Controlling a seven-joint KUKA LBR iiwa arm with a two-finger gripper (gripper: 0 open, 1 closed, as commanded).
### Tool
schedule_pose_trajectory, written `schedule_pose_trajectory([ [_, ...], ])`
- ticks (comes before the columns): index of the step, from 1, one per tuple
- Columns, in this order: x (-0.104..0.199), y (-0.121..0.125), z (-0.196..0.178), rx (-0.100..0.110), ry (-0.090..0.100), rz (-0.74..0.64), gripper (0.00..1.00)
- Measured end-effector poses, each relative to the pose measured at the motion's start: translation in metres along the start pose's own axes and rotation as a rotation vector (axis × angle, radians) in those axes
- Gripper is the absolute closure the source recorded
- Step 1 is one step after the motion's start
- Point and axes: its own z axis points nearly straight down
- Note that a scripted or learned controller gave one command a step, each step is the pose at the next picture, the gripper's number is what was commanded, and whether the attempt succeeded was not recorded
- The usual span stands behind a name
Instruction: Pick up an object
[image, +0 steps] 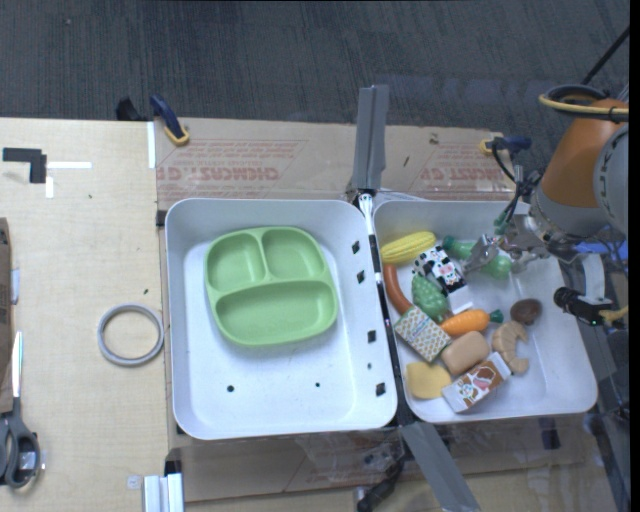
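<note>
Just left of the claw (497, 250), in the right bin (575, 395), lay toy food: a yellow corn cob (408, 246), a cow-patterned carton (439, 268), a carrot (465, 322), a brown bread piece (464, 353) and a small printed box (476, 383) whose writing was unreadable. Whether the claw was clenched could not be told. Farther left, the other bin (200, 400) held a green divided plate (270, 284). Mirrored print ran across cardboard (230, 165) on the surface.

The wooden bench (80, 250) bears two white bins (180, 330), a tape ring (131, 333), scissors (17, 440) and cardboard (250, 160).
</note>
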Motion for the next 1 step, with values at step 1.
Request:
schedule_pose_trajectory([
  [1,-0.0002,-0.0032,-0.0024,0.017,0.002,-0.003,1.0],
])
